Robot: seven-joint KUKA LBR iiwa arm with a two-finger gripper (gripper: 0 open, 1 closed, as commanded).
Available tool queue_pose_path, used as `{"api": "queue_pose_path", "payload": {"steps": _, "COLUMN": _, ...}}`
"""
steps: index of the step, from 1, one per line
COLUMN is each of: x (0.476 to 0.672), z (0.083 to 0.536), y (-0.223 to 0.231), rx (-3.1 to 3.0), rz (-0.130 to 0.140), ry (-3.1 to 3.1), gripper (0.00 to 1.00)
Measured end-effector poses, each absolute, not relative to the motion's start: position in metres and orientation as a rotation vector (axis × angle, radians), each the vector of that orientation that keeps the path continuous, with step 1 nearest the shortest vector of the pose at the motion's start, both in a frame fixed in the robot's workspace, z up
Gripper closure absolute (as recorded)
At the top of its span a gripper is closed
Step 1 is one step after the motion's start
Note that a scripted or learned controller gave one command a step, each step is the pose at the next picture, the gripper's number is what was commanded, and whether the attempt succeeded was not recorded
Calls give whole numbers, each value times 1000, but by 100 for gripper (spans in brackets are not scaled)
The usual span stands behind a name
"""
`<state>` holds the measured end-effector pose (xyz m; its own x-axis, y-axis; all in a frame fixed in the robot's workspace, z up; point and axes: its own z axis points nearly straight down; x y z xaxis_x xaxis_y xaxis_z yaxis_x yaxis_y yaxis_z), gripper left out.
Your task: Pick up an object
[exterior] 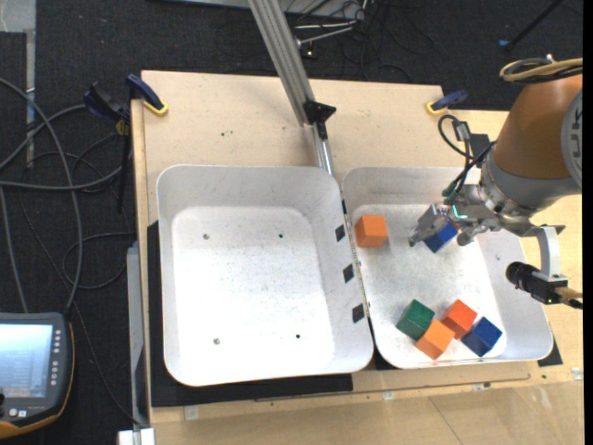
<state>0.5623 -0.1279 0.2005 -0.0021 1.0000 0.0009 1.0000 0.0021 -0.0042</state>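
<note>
My gripper (443, 234) reaches into the right bin (398, 178) from the right, in its upper middle. Between its grey fingers sits a small blue block (441, 238), and the fingers are shut on it. I cannot tell whether the block is touching the bin floor. An orange cube (372, 230) lies to the left of the gripper, apart from it. Near the bin's front edge is a cluster: a green cube (416, 319), two orange blocks (458, 315) (435, 340) and another blue cube (481, 336).
The left bin (246, 276) lies beside the right one, with black clips on the shared rim (350, 272). A slanted metal bar (283, 49) comes down to the bins' back edge. Clamps hold the board's far corners (148, 95) (445, 102).
</note>
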Motion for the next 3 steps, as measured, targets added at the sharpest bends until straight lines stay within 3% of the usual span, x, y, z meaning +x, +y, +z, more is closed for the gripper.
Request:
{"api": "queue_pose_path", "payload": {"steps": 1, "x": 563, "z": 202, "y": -128, "rx": -2221, "rz": 1, "ry": -2220, "gripper": 0}}
{"api": "queue_pose_path", "payload": {"steps": 3, "x": 564, "z": 93, "y": -134, "rx": -2221, "rz": 3, "ry": -2220, "gripper": 0}}
